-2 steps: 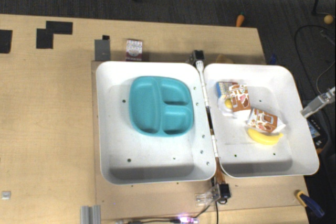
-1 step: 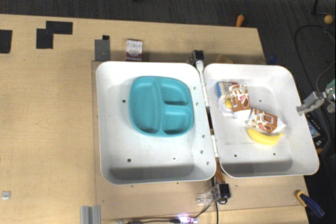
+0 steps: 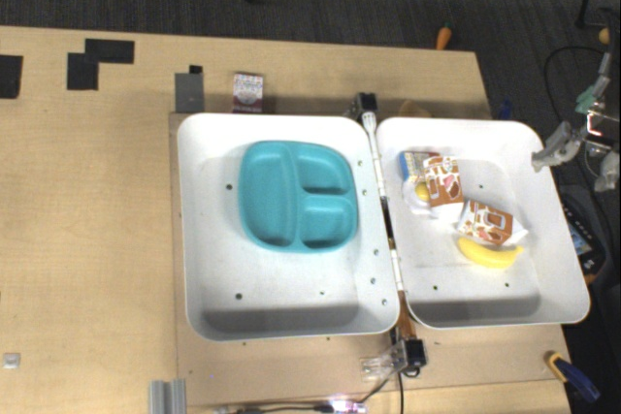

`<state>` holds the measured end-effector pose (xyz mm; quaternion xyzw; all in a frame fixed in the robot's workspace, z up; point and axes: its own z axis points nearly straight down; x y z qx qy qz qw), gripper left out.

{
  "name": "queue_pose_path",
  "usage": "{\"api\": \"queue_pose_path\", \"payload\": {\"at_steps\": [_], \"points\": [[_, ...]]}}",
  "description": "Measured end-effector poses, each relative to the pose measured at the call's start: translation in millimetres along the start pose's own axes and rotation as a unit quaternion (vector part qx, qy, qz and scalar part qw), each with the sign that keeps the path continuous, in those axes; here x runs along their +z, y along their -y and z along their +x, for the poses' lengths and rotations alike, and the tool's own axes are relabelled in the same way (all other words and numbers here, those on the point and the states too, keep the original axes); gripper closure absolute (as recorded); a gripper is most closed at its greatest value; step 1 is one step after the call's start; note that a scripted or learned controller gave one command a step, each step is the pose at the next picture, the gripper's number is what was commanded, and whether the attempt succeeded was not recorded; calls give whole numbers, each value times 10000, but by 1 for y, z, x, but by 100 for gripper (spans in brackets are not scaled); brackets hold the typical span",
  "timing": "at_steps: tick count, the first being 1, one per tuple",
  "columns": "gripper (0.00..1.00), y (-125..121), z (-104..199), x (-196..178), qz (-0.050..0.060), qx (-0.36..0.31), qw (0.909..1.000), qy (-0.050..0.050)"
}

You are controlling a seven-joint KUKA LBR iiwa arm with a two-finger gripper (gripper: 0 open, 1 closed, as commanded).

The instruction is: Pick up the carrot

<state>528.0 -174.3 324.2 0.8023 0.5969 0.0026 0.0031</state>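
Observation:
The right bin [image 3: 543,301] holds a blue and white packet [image 3: 419,165], two brown and white snack packets [image 3: 442,181] [image 3: 487,224], a small yellow item [image 3: 423,193] and a yellow banana [image 3: 485,254]. The packets lie over part of the yellow items. At the view's right edge, grey parts of my gripper [image 3: 563,143] hang by the right bin's far right rim, above and to the right of the packets. Nothing shows between them.
The left bin [image 3: 209,305] holds a teal divided plate [image 3: 296,196]. A small orange piece [image 3: 443,38] sits at the bench's far edge. A small patterned box [image 3: 248,90] and a grey block [image 3: 189,90] stand behind the left bin. Cables lie at the right.

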Motion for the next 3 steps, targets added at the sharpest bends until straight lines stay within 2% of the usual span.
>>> {"api": "queue_pose_path", "payload": {"at_steps": [1, 3], "points": [[0, 30, -35, 46, 30, 1246, 9922, 7], [0, 29, -34, 46, 25, 1239, 9923, 6]]}}
